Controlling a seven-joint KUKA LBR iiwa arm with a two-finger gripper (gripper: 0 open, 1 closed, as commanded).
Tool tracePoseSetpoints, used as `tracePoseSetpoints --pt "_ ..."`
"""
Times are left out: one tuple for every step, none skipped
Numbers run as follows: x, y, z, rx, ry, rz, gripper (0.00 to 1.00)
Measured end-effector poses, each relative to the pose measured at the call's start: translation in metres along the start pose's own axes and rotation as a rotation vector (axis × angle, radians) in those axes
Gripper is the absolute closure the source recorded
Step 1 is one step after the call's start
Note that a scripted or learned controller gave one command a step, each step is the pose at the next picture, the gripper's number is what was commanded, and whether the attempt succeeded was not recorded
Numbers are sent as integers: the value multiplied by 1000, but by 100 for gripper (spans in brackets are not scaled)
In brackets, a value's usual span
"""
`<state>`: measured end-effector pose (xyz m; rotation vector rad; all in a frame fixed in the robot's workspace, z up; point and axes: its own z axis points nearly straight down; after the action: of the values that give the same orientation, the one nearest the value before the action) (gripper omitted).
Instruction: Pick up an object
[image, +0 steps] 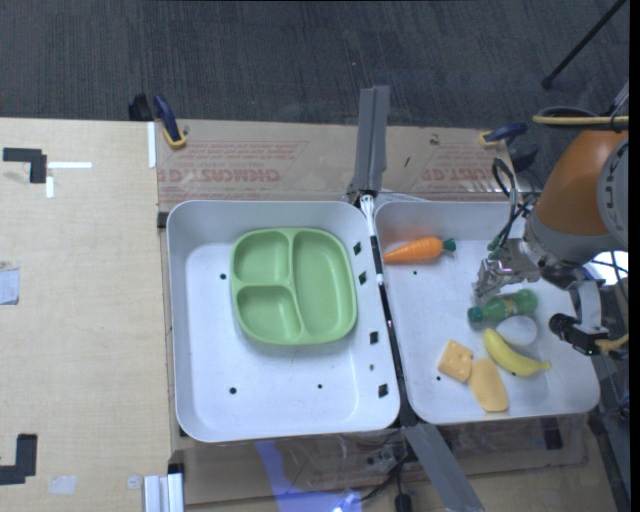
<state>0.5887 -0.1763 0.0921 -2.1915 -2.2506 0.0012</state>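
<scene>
In the right bin (560, 400) lie an orange carrot (412, 250) at the back left, a green bottle-like object (505, 305) in the middle, a yellow banana (514, 354), a yellow cheese wedge (456, 361) and an orange slice (489, 386) at the front. My gripper (497, 276) points down into this bin, just behind and above the green object, close to its upper edge. Nothing is visibly lifted. The arm's orange band (580, 185) hides the bin's back right corner.
The left bin (200, 380) holds a light green divided plate (294, 286). A raised divider (380, 300) separates the two bins. A white round mark or lid (518, 330) lies between the green object and the banana. Cables hang at the right edge.
</scene>
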Motion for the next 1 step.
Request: tracePoseSetpoints --pt "-2 46 0 0 -1 413 100"
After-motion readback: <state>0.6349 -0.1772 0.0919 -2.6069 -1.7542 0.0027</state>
